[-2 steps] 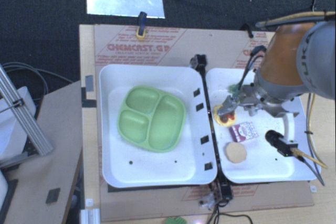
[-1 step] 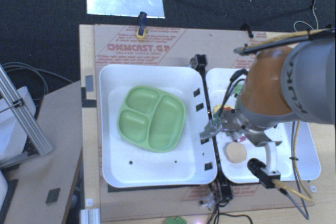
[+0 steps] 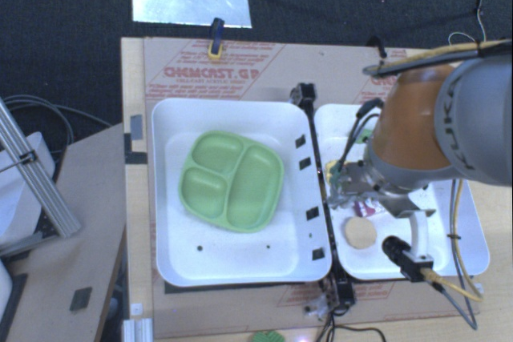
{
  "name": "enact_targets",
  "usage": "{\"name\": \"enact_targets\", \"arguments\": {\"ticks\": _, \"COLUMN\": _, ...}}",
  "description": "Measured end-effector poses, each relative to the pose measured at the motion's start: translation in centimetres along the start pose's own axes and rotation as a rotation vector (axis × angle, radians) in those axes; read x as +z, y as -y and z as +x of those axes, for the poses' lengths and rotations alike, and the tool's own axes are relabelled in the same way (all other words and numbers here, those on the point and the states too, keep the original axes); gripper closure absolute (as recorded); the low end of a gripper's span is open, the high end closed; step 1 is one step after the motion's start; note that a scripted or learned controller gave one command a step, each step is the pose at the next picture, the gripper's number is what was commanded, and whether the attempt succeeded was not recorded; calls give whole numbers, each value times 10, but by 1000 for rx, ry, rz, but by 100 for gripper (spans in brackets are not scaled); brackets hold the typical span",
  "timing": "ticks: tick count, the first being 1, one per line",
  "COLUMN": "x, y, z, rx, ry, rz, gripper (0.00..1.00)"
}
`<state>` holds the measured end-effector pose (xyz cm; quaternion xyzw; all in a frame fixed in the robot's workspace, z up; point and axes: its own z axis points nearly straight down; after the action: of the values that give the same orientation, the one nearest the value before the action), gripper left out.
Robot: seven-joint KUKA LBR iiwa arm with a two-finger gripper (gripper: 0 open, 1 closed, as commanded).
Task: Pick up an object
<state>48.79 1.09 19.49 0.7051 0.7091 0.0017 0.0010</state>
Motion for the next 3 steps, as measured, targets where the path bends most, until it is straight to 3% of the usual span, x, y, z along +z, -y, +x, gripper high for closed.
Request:
{"name": "enact_targets", "arguments": {"ticks": 1, "x": 0, "y": 0, "z": 0, "rx": 1, "ry": 0, "rz": 1, "gripper": 0}}
{"name": "enact_targets", "arguments": {"ticks": 2, "x": -66, "y": 0, "z": -73, "rx": 10, "ry": 5, "rz": -6, "gripper": 0}}
{"name": "enact_targets", "arguments": {"ticks": 3, "x": 0, "y": 2, "z": -37, "rx": 0, "ry": -1, "rz": 9, "gripper": 0}}
